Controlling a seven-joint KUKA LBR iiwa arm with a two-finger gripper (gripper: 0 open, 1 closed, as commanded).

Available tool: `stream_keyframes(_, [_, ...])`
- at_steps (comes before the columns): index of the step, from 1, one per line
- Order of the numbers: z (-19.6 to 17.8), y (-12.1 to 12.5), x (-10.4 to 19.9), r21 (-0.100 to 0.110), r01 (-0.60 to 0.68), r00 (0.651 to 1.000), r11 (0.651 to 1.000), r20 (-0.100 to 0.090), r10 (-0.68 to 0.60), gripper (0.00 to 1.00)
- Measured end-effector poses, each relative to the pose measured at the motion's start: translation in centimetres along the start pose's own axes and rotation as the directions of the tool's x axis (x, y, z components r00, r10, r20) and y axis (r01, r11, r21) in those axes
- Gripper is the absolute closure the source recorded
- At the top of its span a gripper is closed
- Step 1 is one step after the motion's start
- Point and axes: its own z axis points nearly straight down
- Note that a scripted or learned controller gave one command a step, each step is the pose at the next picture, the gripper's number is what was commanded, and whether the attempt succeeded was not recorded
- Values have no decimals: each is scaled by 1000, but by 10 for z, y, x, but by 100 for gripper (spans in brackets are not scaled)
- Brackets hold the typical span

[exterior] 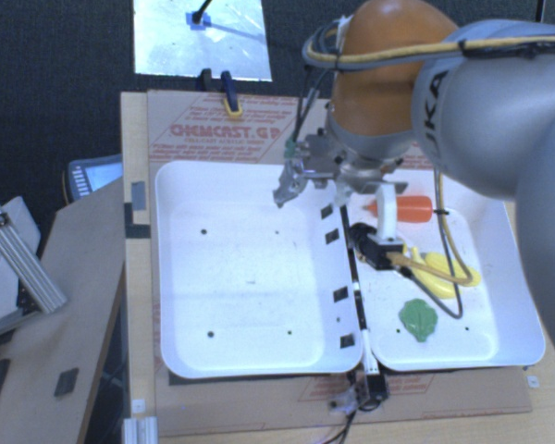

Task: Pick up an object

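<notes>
My hand (pixel 289 185), spread or pressed I cannot tell, hangs over the frame-left bin (pixel 213 340); closing here likely grabs nothing, the orange toy (pixel 414 209) lies rightward.

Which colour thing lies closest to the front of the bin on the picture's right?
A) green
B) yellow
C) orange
A: the green thing lies nearest the front rim of that bin, the yellow thing lies behind it, and the orange thing lies farthest back.
</notes>
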Motion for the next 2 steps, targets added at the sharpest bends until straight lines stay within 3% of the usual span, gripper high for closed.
stream_keyframes(1, [20,-51,124,9,19,1000,1000,-6,-19,0])
stream_keyframes(2, [42,59,105,-2,1,1000,1000,0,-1,0])
